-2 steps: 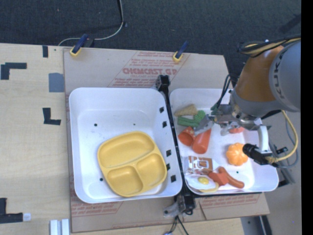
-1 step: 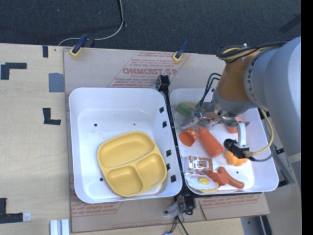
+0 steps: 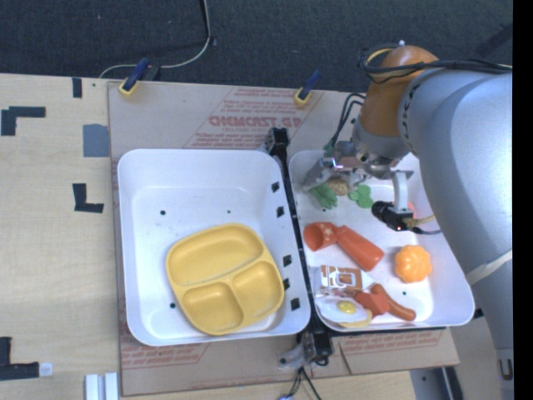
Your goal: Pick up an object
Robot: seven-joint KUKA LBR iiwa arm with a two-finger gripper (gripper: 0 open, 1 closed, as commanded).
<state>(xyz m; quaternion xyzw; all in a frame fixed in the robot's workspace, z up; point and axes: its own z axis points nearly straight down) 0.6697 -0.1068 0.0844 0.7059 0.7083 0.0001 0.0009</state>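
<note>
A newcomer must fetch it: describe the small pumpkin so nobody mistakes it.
Go to the right bin of the two white bins. Against its right wall, about halfway down, sits the pumpkin. It is the one round, ribbed, yellow-orange piece, unlike the long carrot left of it.

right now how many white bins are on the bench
2. The left bin holds a yellow divided plate. The right bin holds toy food, with the gripper over its far end. The arm covers part of the right bin.
</note>
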